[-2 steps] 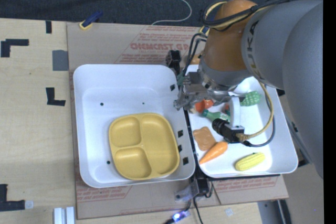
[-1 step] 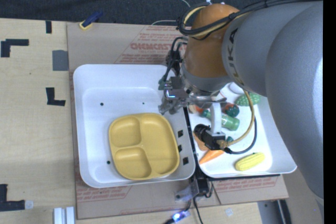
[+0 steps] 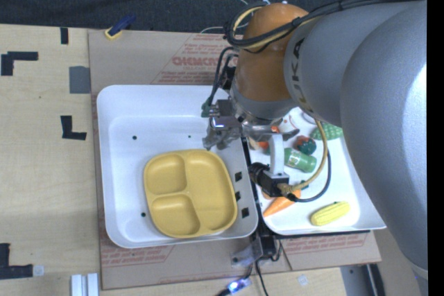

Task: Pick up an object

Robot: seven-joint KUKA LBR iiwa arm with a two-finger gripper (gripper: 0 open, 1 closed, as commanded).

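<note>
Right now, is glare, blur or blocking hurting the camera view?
Camera view: even light and sharp on the yellow tray; mild glare on the left bin; the arm, large and soft-edged, blocks much of the right bin.

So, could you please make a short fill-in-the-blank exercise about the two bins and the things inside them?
1. The divided plate in the left bin is ____ in colour.
2. The plate has ____ compartments.
3. The toy corn cob lies in the ____ bin.
4. The band on the arm above the wrist is ____.

Missing words: yellow; three; right; orange
</note>
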